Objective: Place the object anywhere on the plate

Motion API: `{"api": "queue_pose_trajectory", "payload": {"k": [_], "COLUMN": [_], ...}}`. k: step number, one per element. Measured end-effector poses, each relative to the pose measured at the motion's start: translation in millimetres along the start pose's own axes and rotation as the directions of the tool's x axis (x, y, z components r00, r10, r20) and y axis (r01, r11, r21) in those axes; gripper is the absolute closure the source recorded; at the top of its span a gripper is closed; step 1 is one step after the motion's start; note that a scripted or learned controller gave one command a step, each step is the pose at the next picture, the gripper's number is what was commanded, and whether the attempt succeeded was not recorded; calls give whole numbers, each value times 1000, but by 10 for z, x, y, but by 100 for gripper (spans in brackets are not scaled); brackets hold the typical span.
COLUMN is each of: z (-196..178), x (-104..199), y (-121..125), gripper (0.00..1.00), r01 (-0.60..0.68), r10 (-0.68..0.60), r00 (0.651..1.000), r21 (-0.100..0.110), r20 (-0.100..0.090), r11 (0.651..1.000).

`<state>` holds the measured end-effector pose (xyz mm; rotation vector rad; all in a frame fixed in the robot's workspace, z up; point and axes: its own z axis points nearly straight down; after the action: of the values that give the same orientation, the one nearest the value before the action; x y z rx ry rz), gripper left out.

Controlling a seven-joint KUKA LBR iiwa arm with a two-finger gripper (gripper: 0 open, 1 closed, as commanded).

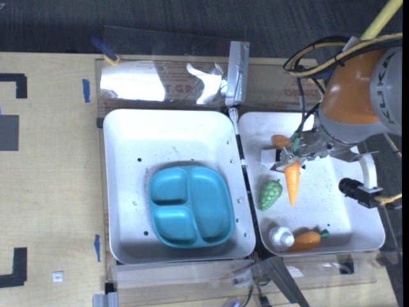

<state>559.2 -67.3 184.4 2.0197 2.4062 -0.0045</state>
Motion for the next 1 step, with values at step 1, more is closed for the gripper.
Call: {"api": "queue_pose_trajectory", "payload": {"k": [1], "z": [-302], "x": [889], "y": [-150], "gripper": [100], "r01": [-69], "r10": [69], "r00": [998], "r21": [-2], "r20": [-6], "r11": [998]}}
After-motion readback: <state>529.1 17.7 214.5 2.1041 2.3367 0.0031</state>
